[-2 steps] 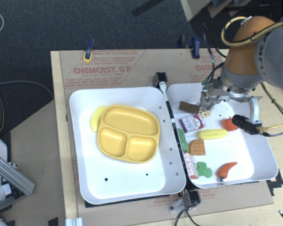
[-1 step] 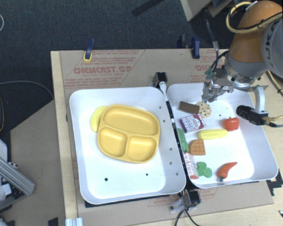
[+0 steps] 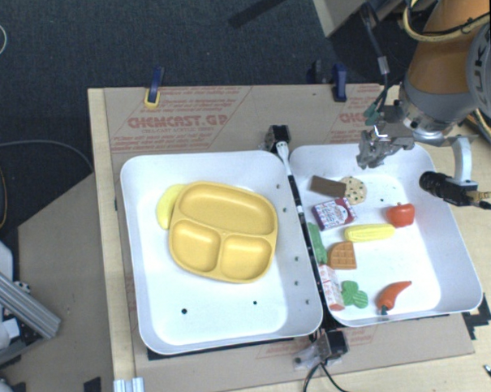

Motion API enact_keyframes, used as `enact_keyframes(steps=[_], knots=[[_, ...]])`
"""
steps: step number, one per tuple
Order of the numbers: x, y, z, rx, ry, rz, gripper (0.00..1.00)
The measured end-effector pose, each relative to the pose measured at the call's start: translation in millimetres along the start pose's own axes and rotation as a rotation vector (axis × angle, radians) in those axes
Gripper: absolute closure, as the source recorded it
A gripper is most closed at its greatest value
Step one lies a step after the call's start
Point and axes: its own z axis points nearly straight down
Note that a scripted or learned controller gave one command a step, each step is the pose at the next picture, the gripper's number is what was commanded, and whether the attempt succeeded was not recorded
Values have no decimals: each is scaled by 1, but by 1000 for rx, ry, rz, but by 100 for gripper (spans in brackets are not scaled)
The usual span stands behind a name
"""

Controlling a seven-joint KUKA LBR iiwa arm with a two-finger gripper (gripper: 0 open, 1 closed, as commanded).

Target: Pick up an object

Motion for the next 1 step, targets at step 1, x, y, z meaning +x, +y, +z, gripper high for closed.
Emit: enact_keyframes(steps=[1], knots=[[45,-19,10,9,2,-1,100]])
